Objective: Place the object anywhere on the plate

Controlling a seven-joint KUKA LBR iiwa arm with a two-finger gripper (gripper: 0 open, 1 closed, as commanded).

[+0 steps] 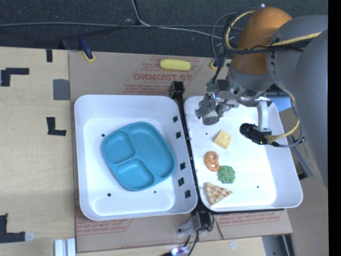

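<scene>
Cheese cube (222,139), pretzel (211,161), green broccoli piece (226,174) and pizza slice (217,192) lie in a loose column at the left of the right bin (277,191); which one is meant is not evident. The claw (209,112) hangs above the bin's far-left corner, just beyond the cheese; whether it is spread or pressed together cannot be told. The blue plate (139,154) sits mid-left bin (88,143), three-sectioned. A good pick would likely descend centred on one item, clear of neighbours, then lift over the adjoining rims. The plate offers broad open landing room; the worktop (32,159) lies beyond.
</scene>
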